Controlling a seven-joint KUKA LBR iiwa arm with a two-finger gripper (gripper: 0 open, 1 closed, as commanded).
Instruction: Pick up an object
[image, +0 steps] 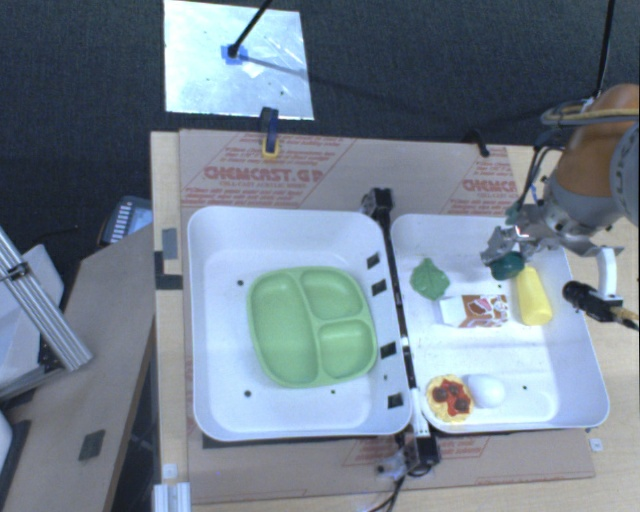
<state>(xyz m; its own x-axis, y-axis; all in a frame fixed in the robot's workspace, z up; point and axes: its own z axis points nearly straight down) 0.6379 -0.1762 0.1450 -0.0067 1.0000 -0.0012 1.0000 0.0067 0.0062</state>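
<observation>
Over the right bin (575, 345) the gripper (503, 256) sits low at a small teal object (509, 266), just beside the yellow piece (532, 295); whether it grips the object is hidden. Probably a grasp attempt.

Two bins sit side by side on the counter (330, 155), touching along their inner walls. The left bin (215, 250) holds a divided tray (310, 325) at its middle. In the right bin (570, 390), a leafy piece (430, 279) lies near the inner wall, a flat packet (484, 310) just right of it, and a bottle (532, 296) beside that. A small round dish (450, 397) and an egg-shaped thing (487, 390) touch near the front edge. The gripper (505, 255) hangs over the rear part, beside the bottle.
</observation>
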